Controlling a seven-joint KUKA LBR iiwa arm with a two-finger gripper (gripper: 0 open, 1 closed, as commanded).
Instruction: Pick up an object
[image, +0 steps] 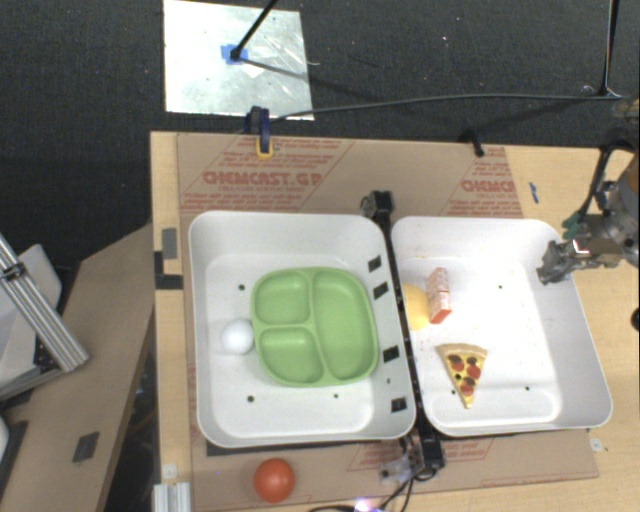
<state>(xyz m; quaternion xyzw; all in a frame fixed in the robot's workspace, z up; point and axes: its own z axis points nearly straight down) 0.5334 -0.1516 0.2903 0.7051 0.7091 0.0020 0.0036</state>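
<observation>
White right bin (520, 405): pizza slice (464, 370) near front edge, untouched. Gripper (560, 262) at right rim; claw state cannot be told. Nothing lifted.

You see dark carpet (80, 120) behind a wooden bench (560, 180), with a shiny sheet (238, 62) lying on it.

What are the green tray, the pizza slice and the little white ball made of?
The green divided tray looks like moulded plastic: one even colour, rounded compartments, a soft sheen. The pizza slice seems to be a toy, probably plastic or rubber, given its flat painted-looking toppings and crisp edges. The white ball is smooth and matte; it could be plastic or foam, too small to tell which.
</observation>
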